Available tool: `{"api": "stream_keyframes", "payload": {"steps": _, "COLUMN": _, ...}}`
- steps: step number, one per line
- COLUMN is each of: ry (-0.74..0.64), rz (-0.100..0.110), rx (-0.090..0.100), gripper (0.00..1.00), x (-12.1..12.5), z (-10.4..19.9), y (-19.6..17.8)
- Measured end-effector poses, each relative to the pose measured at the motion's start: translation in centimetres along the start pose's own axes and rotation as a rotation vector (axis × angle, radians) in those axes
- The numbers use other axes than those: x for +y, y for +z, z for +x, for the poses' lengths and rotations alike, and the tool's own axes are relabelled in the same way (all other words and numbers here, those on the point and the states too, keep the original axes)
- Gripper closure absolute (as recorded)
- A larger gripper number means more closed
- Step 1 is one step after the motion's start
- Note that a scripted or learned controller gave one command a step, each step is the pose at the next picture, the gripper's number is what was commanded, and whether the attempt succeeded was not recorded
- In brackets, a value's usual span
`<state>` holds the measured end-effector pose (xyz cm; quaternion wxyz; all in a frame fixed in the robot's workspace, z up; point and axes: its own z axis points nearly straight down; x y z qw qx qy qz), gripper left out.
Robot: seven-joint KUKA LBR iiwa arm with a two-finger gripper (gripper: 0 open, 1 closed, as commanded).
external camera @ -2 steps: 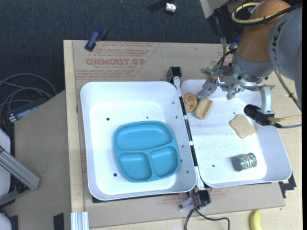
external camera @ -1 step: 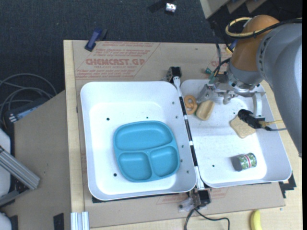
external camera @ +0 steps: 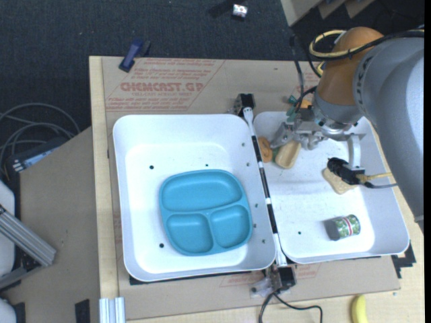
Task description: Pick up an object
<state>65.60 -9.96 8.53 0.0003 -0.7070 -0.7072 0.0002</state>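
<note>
Hand (external camera: 294, 138) low in the right bin (external camera: 303, 210), beside a tan block (external camera: 287, 155), grip unclear beneath the wrist's bulk.

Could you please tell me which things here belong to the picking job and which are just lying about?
Job in hand:
gripper; tan block just beside it; small can; blue divided plate.

Lying about:
blue item on the board's far edge; yellow object at the near edge; small white item on the floor.
</note>
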Motion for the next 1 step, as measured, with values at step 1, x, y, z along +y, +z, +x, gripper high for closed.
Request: {"api": "stream_keyframes", "payload": {"steps": 1, "ry": -0.001, "rz": -0.004, "rx": 0.000, "gripper": 1.00, "x": 0.11, "z": 0.06, "y": -1.12}}
